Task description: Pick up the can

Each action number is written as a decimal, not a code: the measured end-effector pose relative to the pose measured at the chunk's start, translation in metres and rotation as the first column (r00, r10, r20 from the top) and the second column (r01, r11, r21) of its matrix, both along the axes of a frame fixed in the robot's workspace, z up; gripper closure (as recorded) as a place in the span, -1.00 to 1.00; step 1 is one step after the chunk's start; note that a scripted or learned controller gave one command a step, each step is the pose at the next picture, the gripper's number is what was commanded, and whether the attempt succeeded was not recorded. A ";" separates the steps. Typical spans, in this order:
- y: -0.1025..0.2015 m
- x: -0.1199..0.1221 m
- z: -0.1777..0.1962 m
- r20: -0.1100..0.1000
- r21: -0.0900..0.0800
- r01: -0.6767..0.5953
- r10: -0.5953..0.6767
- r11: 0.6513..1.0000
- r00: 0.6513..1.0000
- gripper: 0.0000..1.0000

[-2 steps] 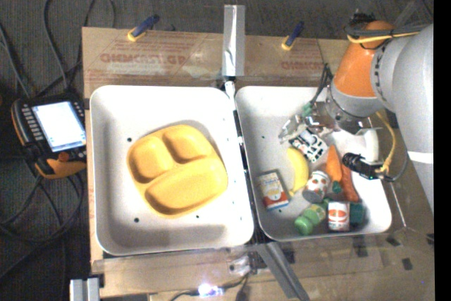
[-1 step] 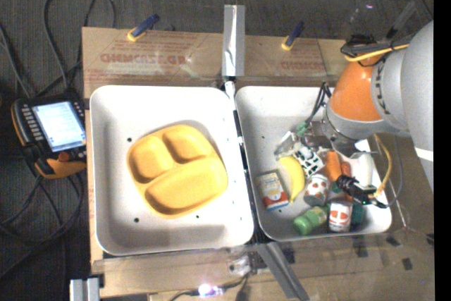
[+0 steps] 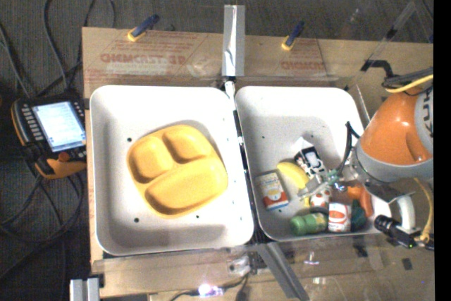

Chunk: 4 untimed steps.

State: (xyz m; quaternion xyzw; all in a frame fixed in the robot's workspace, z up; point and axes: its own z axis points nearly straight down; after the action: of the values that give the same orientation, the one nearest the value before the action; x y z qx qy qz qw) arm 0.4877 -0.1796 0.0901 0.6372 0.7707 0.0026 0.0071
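The arm (image 3: pixel 398 130) looms nearest, its orange band over the right bin (image 3: pixel 282 106). Leftward sits a yellow tray (image 3: pixel 177 169) in the left bin (image 3: pixel 106 151). Right of it, a small carton (image 3: pixel 272 191), a banana (image 3: pixel 292 174), then the can (image 3: pixel 339 217), lying in clutter near the front wall. Whether the jaws (image 3: pixel 328 183) are apart I cannot tell. Best come straight down, clear of the green bottle (image 3: pixel 308 223).

glossy yellow plastic tray (image 3: pixel 177 169), matt white bins (image 3: pixel 106 151)
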 end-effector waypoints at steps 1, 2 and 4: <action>0.038 0.056 0.000 0.000 0.000 0.025 -0.025 1.000 1.000 -1.00; 0.026 0.064 -0.001 -0.005 0.009 0.035 -0.035 0.999 0.999 -1.00; 0.051 0.024 0.000 -0.002 0.001 0.055 -0.055 0.998 0.998 -1.00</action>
State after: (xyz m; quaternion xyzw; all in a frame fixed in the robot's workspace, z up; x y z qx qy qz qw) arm 0.5118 -0.1281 0.0897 0.6583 0.7527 0.0024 0.0062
